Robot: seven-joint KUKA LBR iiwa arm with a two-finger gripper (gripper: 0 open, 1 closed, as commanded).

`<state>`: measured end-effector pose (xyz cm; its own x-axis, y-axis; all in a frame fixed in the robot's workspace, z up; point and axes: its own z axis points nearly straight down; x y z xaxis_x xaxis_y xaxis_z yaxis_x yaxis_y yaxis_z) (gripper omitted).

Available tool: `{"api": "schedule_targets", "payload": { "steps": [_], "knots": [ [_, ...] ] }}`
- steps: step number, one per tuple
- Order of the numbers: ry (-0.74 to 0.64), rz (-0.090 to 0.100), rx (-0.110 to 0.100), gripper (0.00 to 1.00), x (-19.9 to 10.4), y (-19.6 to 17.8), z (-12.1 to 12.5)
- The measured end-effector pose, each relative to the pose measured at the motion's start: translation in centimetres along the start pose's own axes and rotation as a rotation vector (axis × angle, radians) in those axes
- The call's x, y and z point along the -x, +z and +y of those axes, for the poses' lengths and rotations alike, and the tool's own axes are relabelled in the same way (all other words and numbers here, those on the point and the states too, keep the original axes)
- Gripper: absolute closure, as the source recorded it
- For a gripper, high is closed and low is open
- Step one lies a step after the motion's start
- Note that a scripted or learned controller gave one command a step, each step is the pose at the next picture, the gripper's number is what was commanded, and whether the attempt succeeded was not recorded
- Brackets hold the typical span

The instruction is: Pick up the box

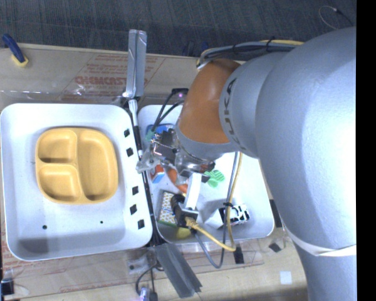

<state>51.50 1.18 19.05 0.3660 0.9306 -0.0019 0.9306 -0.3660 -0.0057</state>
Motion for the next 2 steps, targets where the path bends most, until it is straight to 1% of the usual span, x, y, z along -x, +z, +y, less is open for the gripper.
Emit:
{"api": "schedule_targets", "payload": {
  "steps": [1,2],
  "knots": [
    [-0.03,0.0,-0.001,0.0,-0.4,0.0,-1.0],
    [0.035,0.001,0.002,0.0,6.7,-0.1,4.6]
  ]
}}
